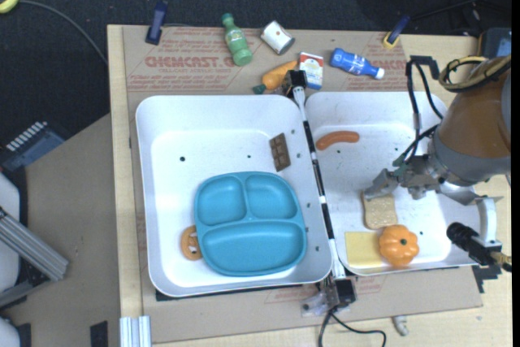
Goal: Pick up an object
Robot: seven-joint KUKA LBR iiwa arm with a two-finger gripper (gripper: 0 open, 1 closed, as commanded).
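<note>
The claw (pixel 382 189) hangs low in the right bin (pixel 422 114), just above the bread slice (pixel 379 212), the likeliest pick; whether it is open I cannot tell. A pumpkin (pixel 398 245) and cheese slice (pixel 362 249) crowd alongside.

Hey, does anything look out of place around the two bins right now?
Yes. Several items lie outside the bins on the bench behind them: a green bottle and a blue bottle on their sides, plus a small carton.

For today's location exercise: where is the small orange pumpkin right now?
The small orange pumpkin sits in the right white bin, near its front edge, beside the yellow cheese slice.
</note>
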